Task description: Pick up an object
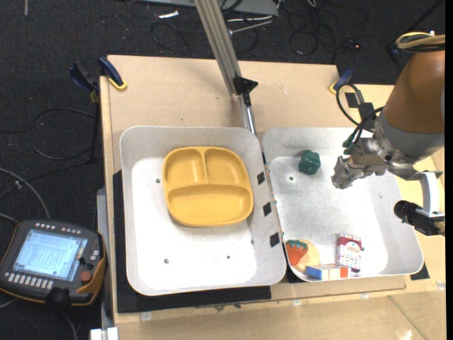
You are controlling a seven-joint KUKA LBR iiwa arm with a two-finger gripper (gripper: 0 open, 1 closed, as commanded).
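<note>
A small dark green object (308,161) lies near the far left corner of the right bin (396,211). At that bin's near edge sit an orange and white toy (300,252), a red and white small box (350,251) and a blue and white piece (327,271). My gripper (342,176) hangs over the right bin's upper middle, a short way right of the green object and apart from it. Nothing is seen between its fingers.
A yellow divided plate (208,186) rests in the left bin (141,253). A slanted metal pole (221,37) crosses the bench top. A teach pendant (49,259) lies off the bench at lower left. Clamps sit at the bench's far corners.
</note>
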